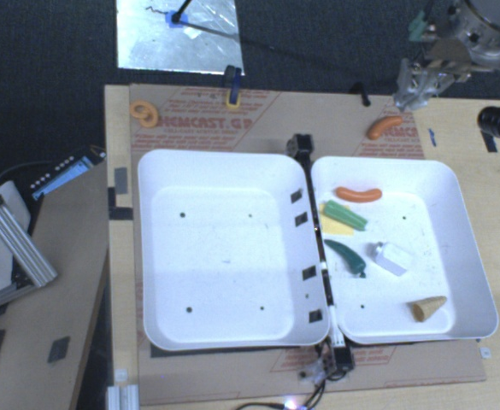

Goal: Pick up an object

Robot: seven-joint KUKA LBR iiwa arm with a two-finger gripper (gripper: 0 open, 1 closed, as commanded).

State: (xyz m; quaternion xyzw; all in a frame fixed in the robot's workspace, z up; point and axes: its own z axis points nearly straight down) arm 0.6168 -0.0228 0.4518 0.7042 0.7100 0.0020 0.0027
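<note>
Camera view shows the gripper (pixel 409 95), its grip too blurry to tell, up high beyond the right bin (pixel 467 203), with the hot dog (pixel 358 195) lying sideways below it.

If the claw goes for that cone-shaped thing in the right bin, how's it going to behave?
The tan cone lies on its side near the right bin's front corner, so a nudge would probably roll it in an arc around its tip. Its taper may let it squirt out of a pinch. It looks small, likely light.
</note>
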